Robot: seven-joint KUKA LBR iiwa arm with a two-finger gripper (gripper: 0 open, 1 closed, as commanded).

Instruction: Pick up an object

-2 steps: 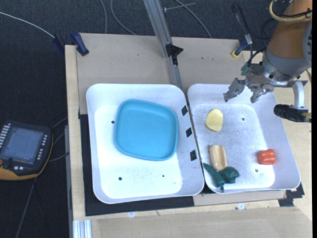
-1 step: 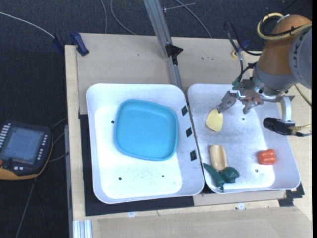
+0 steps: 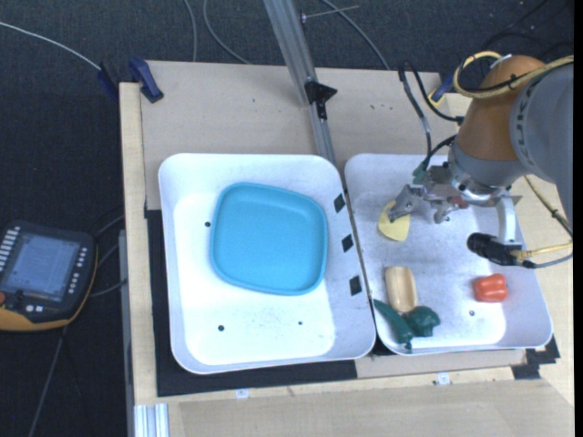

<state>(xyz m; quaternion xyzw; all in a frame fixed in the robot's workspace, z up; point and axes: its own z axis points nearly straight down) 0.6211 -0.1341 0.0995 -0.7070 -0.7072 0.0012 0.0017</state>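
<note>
Wooden bench point(image 3: 228, 98), smooth white bins point(image 3: 182, 244).

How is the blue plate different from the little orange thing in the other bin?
The blue plate is far larger than the orange object and fills much of the left bin, while the orange object takes a small spot in the right bin. The blue plate is flat and squarish with rounded corners; the orange object is a small rounded lump. Both lie apart from the gripper.

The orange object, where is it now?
The orange object lies in the right bin, near its right edge, right of the tan block.
</note>
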